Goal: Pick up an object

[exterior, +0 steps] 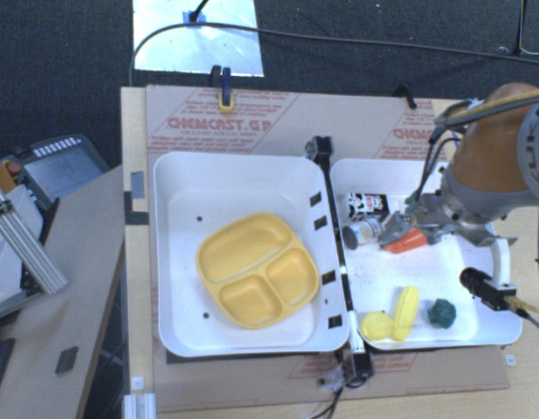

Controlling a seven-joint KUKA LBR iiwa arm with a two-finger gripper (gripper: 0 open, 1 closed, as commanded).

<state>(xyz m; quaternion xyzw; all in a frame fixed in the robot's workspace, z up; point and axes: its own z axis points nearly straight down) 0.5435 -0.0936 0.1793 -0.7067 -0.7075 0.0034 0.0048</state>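
Observation:
The right bin [479,330] holds several small objects. An orange carrot-like piece [409,241] lies near its middle, and my gripper [398,227] sits right over its left end, low in the bin. A small clear bottle [365,231] lies just left of the gripper, with a black-and-white carton [367,204] behind it. Along the front wall are a yellow corn cob [405,311], a yellow lemon-shaped piece [376,326] and a dark green lump [441,312]. The arm's wrist [492,160] hides the bin's far right part.
The left bin [177,234] holds a yellow three-compartment tray [256,269]. A black divider strip [332,234] runs between the bins. A black fitting on a cable [483,288] hangs at the right bin's right side. A grey device [59,168] stands on the left bench.

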